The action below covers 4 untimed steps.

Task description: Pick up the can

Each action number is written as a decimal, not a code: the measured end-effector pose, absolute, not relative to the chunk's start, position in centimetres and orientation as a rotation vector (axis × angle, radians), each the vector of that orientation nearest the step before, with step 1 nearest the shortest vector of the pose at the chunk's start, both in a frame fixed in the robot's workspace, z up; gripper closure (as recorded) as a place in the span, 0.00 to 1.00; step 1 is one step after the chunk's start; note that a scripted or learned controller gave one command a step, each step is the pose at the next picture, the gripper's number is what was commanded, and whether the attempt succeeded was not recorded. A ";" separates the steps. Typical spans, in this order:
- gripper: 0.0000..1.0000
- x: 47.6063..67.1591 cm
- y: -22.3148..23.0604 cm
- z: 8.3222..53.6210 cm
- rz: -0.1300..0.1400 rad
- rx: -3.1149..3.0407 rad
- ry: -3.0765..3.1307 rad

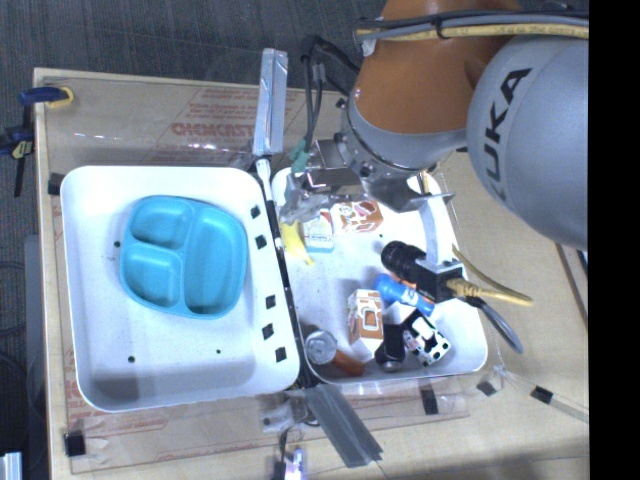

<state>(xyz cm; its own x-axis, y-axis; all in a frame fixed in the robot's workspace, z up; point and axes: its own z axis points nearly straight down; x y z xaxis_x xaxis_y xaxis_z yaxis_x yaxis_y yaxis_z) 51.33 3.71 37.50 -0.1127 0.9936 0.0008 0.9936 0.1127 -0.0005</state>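
The can (321,347) is a small silver-topped cylinder standing upright in the front left corner of the right bin (330,273). My gripper (299,200) hangs over the far left corner of that same bin, just above a yellow item (292,241) and a small white and blue carton (319,231). It is well apart from the can, with most of the bin's length between them. The big grey and orange arm hides the bin's far right part.
The left bin (90,353) holds a blue divided plate (185,255). In the right bin lie a brown and white packet (360,215), an orange and white carton (366,313), a blue tube (403,292), a black and white toy (428,345) and a brown item (350,365) beside the can.
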 end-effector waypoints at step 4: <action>1.00 47.6 17.6 32.6 0.004 -2.000 -2.420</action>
